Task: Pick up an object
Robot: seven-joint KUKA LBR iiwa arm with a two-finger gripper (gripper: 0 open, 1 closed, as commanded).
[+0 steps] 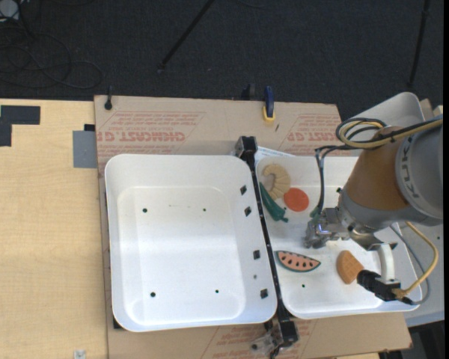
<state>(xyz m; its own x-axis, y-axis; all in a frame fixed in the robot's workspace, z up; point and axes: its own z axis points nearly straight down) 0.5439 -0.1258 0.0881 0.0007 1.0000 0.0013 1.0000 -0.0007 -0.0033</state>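
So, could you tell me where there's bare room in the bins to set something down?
The left bin offers a wide bare floor bounded by its own walls. The right bin is crowded: the hand hangs amid the orange ball, tan disc, green piece, watermelon slice and bread-coloured piece. A small free strip lies along its near wall.

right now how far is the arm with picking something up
Done: the gripper is down inside the right bin, among the toys. In hand: nothing visibly; the watermelon slice, the orange ball and the tan bread-like piece all lie on the bin floor. Left: closing on one object and lifting it.
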